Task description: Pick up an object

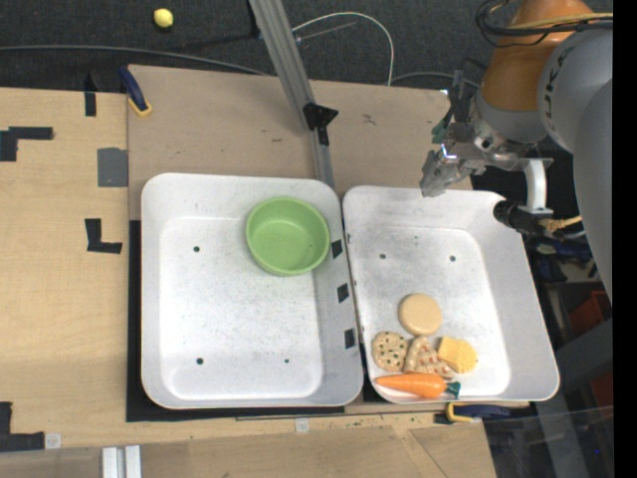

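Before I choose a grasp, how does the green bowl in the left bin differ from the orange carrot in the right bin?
The round green plastic bowl stands upright and open near the left white bin's far edge; the long orange toy carrot lies flat along the right white bin's near edge. The bowl is far larger. The bowl stands alone; the carrot touches the clustered toy biscuits. Neither is near the end effector.

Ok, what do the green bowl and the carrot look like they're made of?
Green bowl: probably moulded plastic, with an even matte colour and a smooth, thick rim. Carrot: likely plastic toy food, a uniform glossy orange with a stub of green at its end.
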`<state>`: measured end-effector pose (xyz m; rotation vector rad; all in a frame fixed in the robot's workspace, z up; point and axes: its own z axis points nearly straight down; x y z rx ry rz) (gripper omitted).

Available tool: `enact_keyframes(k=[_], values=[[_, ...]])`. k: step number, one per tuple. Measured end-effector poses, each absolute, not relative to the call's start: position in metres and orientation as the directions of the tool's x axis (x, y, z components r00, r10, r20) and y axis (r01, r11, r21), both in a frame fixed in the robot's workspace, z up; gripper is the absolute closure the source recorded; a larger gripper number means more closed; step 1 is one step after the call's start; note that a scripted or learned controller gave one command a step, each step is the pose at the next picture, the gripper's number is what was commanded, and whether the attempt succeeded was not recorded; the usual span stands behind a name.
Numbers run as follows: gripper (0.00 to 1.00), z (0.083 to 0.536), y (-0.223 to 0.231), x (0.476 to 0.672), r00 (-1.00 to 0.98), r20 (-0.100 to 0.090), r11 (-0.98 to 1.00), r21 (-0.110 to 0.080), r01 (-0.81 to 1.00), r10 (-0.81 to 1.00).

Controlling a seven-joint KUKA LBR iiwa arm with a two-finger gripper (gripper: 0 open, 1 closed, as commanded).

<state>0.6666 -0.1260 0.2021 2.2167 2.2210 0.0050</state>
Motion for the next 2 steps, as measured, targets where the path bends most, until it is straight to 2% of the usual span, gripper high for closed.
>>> enact_keyframes(k=[1, 2], values=[[1.0, 0.266, -0.123, 0.67, -0.002, -0.001, 0.002, 0.007, 1.0, 1.0], [1.0, 0.256, -0.085, 0.651, -0.003, 0.0, 0.003, -0.003, 1.0, 1.0]])
